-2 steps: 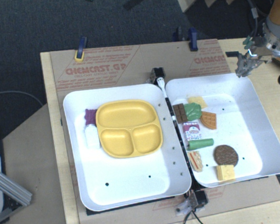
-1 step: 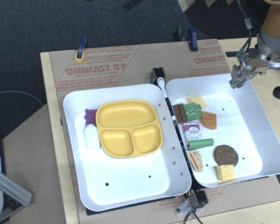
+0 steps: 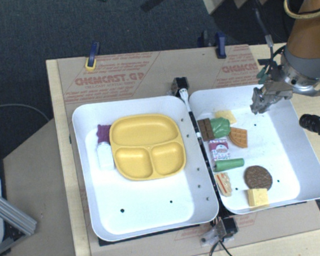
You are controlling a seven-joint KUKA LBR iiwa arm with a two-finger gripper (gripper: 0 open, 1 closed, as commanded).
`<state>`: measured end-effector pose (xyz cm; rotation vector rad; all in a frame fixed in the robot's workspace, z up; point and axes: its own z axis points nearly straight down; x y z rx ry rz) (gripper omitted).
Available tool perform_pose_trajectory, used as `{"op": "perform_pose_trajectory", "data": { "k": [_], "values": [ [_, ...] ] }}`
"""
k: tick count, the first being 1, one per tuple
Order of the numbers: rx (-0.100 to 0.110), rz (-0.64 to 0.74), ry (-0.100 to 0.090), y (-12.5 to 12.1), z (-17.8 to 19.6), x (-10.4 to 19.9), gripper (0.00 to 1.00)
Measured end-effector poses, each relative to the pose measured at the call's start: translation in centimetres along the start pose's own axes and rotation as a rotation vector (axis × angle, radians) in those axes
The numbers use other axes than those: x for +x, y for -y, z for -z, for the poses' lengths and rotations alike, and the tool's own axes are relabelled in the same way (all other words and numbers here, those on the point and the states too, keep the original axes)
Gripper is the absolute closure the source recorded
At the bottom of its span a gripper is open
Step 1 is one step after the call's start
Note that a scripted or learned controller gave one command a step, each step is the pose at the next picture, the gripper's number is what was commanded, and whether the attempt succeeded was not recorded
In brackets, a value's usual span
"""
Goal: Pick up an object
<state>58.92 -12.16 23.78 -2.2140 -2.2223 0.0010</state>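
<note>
The toy foods [image 3: 230, 151] lie in the right bin [image 3: 288, 156], left of and below the gripper [image 3: 258, 106], whose grip state I cannot tell.

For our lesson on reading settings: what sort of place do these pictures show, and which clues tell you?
Probably a robotics lab test bench: a grey robot arm's gripper over two shallow white plastic bins, toy food such as a round brown patty, and clamped protective board.

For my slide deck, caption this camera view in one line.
Gripper hovers over right bin of toy food; yellow tray sits in left bin.
</note>
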Motion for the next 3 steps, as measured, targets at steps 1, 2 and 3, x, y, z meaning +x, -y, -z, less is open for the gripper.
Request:
{"op": "perform_pose_trajectory", "data": {
  "k": [1,2,3],
  "values": [
    [0.002,-0.001,0.000,3.7,-1.5,3.7,1.00],
    [0.000,-0.002,0.000,6.6,-0.7,5.9,1.00],
    [0.001,-0.004,0.001,8.1,-1.1,5.7,1.00]
  ]
}}
